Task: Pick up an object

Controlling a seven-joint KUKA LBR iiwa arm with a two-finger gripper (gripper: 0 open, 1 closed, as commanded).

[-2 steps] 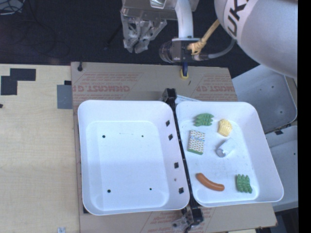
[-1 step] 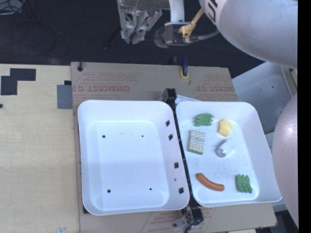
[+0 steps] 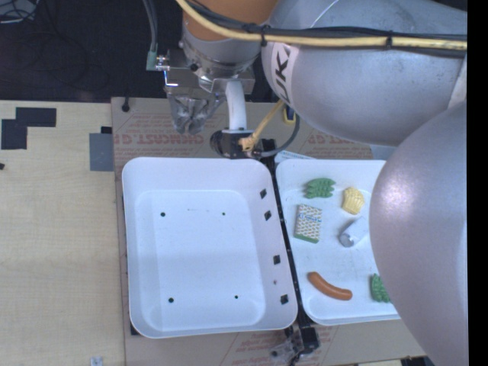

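The right bin [image 3: 335, 315] holds several small items: a green leafy piece [image 3: 319, 187], a yellow corn-like piece [image 3: 352, 200], a checkered blue-green packet [image 3: 308, 223], a small grey object [image 3: 348, 236], an orange-red sausage [image 3: 329, 287] and a green piece [image 3: 379, 288] half hidden by the arm. My gripper [image 3: 192, 117] hangs blurred beyond the back rim of the left bin [image 3: 130, 204], over the cardboard, far from all the items. I see nothing clearly held in it.
The big grey arm [image 3: 381, 75] with its orange band spans the top and right of the view and covers the right bin's right side. A yellow cable [image 3: 259, 136] hangs near the bins' back corner. The wooden bench [image 3: 53, 235] stretches to the left.
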